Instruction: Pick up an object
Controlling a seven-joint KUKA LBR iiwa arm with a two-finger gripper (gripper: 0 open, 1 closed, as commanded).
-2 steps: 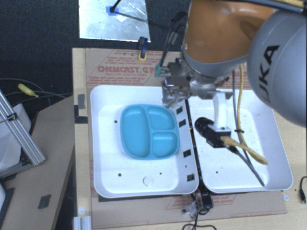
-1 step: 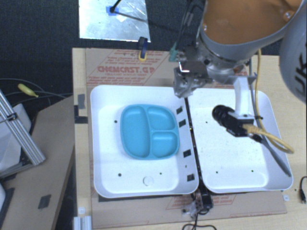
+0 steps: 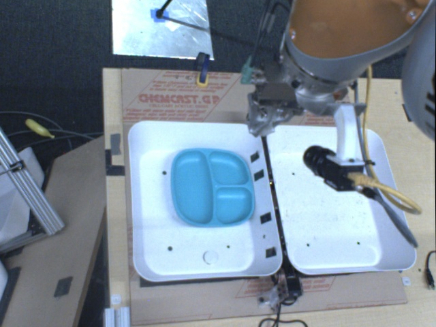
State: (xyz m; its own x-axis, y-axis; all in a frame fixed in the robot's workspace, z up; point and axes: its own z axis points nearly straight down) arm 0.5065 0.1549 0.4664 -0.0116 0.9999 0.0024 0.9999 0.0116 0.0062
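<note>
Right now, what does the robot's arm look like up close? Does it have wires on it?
The arm is big and rounded, grey with a wide orange band. Below it sits a silvery metal gripper with blocky parts. A black cylinder, maybe a camera, hangs off a white bracket. Yes, wires: a yellow cable loops near the cylinder, and thin dark cables run down beside the wrist.

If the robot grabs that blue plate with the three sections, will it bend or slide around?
The blue plate looks like molded plastic, so it is probably stiff and light. It lies flat in the left bin, so it likely won't roll or tip. Its glossy surface and low rim may slip from the gripper, and a push would probably slide it.
</note>
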